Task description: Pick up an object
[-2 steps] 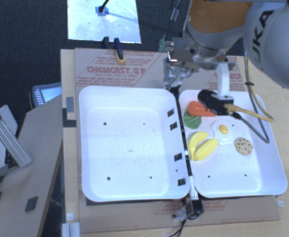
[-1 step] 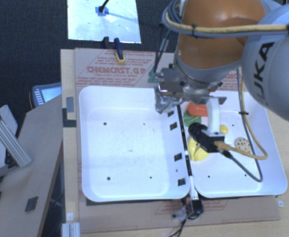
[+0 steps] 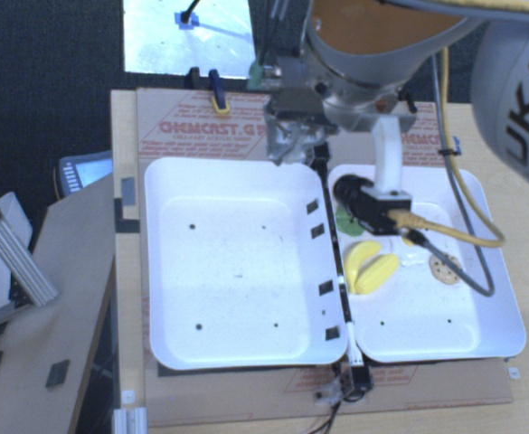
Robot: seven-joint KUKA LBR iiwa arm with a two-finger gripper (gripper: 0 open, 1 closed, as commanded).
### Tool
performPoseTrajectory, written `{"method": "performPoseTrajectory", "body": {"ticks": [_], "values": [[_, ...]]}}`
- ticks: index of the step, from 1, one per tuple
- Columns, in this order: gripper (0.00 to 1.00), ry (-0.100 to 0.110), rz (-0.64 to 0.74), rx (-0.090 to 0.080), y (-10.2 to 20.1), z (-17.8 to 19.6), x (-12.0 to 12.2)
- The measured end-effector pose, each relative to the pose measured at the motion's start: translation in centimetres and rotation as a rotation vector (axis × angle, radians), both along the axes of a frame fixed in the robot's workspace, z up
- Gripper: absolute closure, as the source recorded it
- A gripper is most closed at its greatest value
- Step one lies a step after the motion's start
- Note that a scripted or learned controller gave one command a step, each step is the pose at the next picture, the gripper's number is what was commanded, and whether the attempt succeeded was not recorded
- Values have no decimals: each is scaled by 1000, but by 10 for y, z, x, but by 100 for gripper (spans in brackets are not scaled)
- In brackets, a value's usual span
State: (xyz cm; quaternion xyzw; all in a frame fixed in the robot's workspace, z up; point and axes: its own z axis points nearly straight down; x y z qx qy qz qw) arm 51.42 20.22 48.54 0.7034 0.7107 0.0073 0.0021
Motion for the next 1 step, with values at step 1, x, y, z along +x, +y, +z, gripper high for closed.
{"method": "performPoseTrajectory", "body": {"ticks": [1], "values": [[0,11,-6,-6,-4,-7,0]]}}
